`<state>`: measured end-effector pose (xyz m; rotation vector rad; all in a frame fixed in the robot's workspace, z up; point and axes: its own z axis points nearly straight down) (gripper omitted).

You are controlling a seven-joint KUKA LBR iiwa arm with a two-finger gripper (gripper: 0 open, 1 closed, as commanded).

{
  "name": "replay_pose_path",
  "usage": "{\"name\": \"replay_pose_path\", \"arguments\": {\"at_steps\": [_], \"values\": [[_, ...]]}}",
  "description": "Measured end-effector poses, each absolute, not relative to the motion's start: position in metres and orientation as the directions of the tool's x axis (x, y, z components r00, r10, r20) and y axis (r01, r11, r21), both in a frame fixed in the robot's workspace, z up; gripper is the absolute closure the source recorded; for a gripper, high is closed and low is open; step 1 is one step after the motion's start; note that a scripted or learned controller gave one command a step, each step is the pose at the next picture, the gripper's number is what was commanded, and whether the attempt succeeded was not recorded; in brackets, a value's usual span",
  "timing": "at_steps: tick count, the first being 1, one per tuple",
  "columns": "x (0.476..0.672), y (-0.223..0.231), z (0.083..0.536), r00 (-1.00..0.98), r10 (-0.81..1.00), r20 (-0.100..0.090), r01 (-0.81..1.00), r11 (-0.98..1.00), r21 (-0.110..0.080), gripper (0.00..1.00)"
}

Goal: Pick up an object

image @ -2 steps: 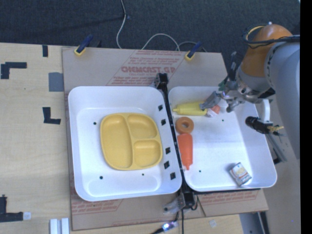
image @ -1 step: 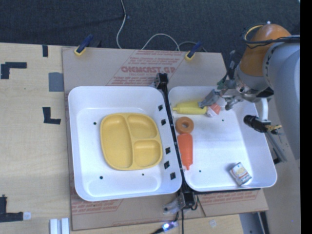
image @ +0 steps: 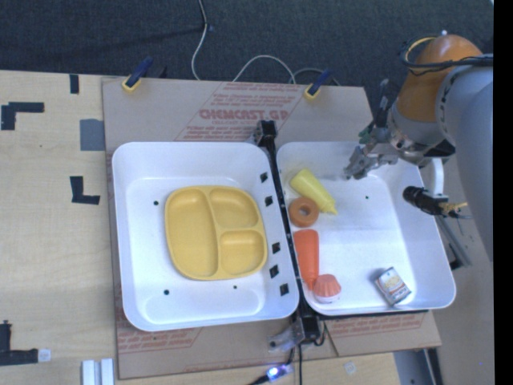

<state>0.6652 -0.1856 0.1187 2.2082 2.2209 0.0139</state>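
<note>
On the light wooden table [image: 48, 215], over dark carpet [image: 96, 14] at twelve o'clock, cardboard [image: 240, 111] bears both bins. The pincer [image: 358, 165], jaws apart, hangs two o'clock of the yellow cone [image: 313, 191].

Two smooth white plastic bins [image: 128, 239] are sitting on matt brown cardboard [image: 232, 111]; the yellow divided plate [image: 215, 232] is looking like matt plastic.

Two white bins, the left bin [image: 132, 215] and the right bin [image: 417, 251], sit side by side on a cardboard sheet [image: 232, 115] clipped to the wooden bench [image: 48, 231]. A white cable [image: 240, 62] loops behind them.
</note>
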Motion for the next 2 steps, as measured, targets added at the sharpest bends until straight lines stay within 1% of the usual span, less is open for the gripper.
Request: {"name": "replay_pose_path", "arguments": {"at_steps": [1,2], "values": [[0.664,-0.185,0.162,-0.001,1.000,-0.001,1.000,0.001,0.003,1.00],[0.664,-0.185,0.204,-0.001,1.000,-0.001,1.000,0.001,0.004,1.00]]}}
